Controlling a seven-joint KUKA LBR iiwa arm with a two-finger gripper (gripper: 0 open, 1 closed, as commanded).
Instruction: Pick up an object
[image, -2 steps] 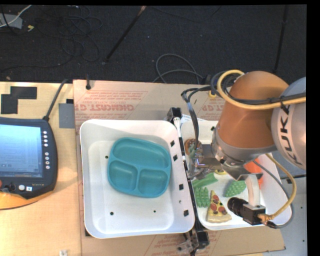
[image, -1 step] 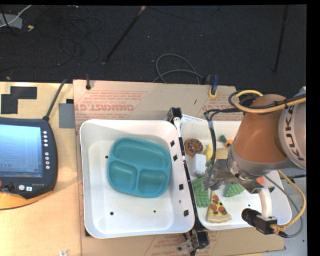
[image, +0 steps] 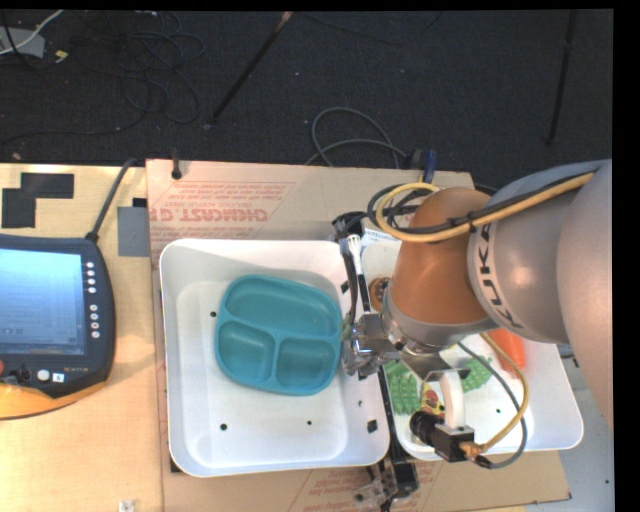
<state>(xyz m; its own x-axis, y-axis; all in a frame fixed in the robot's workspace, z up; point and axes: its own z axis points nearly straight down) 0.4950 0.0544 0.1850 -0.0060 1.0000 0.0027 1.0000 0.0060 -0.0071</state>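
Note:
A teal divided plate (image: 280, 333) lies flat in the left white bin (image: 200, 440). The arm's orange band and grey wrist cover most of the right bin (image: 560, 420). Below the wrist, the metal gripper (image: 362, 350) sits low over the divider between the bins, right at the plate's right rim. In the right bin, partly under the arm, I see a green knobbly object (image: 402, 387), an orange object (image: 509, 348) and a small white-and-red item (image: 443, 396). Whatever is directly under the wrist is hidden.
A black rod-like tool (image: 352, 262) lies along the divider at the back. A tablet screen (image: 50, 310) sits on the bench to the left. Cardboard (image: 250, 205) lines the bench under the bins.

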